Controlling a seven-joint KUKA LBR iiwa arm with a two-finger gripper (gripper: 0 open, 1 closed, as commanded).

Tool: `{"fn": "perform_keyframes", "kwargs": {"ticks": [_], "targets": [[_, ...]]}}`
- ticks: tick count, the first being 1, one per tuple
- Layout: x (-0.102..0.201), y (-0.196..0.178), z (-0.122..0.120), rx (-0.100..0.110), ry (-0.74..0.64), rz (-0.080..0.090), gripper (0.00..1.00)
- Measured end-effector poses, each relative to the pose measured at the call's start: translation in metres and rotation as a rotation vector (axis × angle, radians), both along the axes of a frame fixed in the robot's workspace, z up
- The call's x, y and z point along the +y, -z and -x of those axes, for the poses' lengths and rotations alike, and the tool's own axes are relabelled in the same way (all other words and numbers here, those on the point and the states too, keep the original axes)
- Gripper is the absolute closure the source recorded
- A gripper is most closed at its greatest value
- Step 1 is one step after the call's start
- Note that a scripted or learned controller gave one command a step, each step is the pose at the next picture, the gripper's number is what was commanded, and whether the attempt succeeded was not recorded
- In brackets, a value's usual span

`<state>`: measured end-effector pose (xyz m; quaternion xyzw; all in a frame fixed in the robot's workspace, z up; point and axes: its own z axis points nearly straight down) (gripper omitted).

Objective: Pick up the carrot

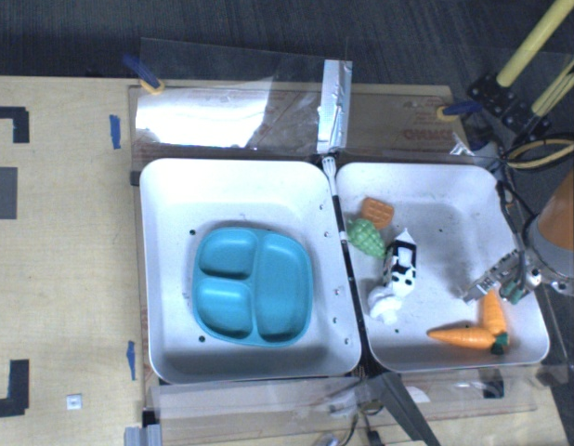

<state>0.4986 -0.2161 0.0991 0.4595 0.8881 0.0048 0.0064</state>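
The arm is cut off at the right edge. The gripper (pixel 499 284) is seen above the right bin (pixel 436 186); its fingers' state cannot be told. An orange carrot (pixel 463 336) lies at the bin's front, another (pixel 492 312) just beside.

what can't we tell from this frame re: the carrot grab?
- Gripper: small and blurred at the right bin's edge in the camera view; finger state and contact unreadable.
- Carrots: one lying, a second orange piece at the fingertips; whether it is gripped is unclear.
- Arm: cut off by the right frame edge.
- Black-and-white toy: too small to identify.
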Motion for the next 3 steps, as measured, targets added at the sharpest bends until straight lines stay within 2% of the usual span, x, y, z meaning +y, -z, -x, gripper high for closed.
{"fn": "perform_keyframes", "kwargs": {"ticks": [1,2,3], "targets": [[0.060,-0.038,0.010,0.013,-0.575,0.007,1.00],[0.060,-0.037,0.010,0.013,-0.574,0.006,0.00],[0.077,0.012,0.017,0.009,-0.233,0.007,0.00]]}}
